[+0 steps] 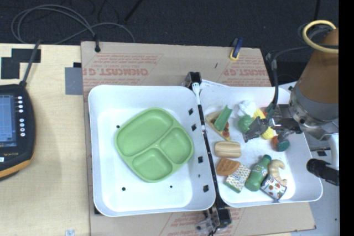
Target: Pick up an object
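gripper [260, 127] low in right bin [310, 188], among toys at 3 o'clock of green plate [154, 144]; grip state possibly open, cannot tell.

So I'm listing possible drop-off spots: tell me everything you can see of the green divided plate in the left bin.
The light green divided plate looks like matte moulded plastic, with rounded corners and a raised rim. Low ridges split it into three compartments: one large, toward the far left, and two smaller, toward the near right. It lies flat, right side up, turned at an angle to the walls of the left white bin, roughly mid-floor. It rests on the bin floor, and nothing else touches it.
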Robot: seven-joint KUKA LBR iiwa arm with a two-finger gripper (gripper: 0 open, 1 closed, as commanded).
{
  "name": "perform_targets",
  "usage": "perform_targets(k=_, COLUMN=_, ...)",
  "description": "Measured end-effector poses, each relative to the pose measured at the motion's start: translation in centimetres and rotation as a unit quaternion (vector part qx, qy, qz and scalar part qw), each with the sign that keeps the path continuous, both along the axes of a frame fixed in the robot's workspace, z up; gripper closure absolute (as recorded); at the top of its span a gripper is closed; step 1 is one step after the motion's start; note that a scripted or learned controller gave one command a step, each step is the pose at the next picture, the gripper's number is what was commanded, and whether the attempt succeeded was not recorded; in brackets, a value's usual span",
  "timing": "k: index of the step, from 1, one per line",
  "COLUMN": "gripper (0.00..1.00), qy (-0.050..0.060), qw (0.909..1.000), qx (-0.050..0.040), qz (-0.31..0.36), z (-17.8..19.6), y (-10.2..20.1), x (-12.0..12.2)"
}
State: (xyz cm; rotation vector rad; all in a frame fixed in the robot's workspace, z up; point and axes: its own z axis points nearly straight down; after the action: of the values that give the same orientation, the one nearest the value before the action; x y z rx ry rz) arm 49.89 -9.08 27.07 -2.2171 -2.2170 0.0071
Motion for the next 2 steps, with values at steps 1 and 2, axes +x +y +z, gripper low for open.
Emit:
perform_targets(k=1, gripper=1.00, qy=0.003, qw=1.0000, qx=0.0004, qz=0.000, z=0.8, y=-0.1, x=0.0)
perform_targets(k=2, gripper=1.00, qy=0.001, qw=1.0000, qx=0.0004, qz=0.001, z=-2.2, y=2.6, x=1.0)
